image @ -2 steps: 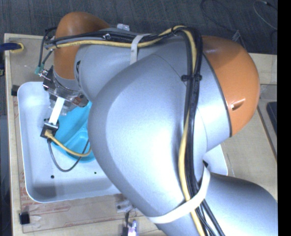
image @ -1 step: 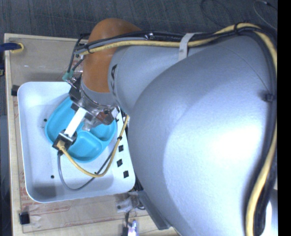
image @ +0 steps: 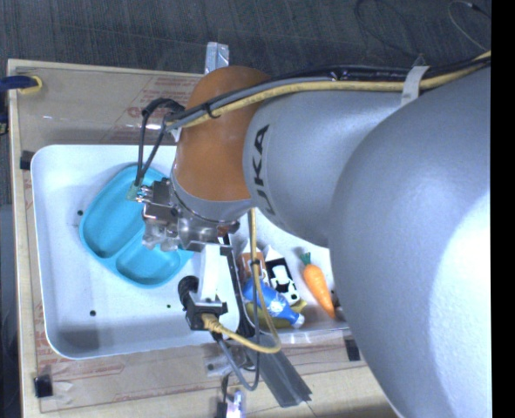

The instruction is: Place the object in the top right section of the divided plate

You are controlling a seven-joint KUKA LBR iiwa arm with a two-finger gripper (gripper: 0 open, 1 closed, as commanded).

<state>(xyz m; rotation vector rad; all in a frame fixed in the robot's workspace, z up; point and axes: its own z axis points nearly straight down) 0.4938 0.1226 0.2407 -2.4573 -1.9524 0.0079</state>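
Tool (image: 159,220) over blue divided plate (image: 118,233) (carrot (image: 317,287) well apart, rt).

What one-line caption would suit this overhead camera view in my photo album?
Grey robot arm with orange band reaches over a blue divided plastic plate in the left white bin; an orange toy carrot lies beside.

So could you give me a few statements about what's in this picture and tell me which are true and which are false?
1. The blue divided plate lies in the left bin. True.
2. A carrot lies in the right bin. True.
3. The carrot sits on the plate. False: it lies apart from the plate, in the other bin.
4. The arm's band is green. False: it is orange.
5. The arm's wrist is over the plate's right edge. True.
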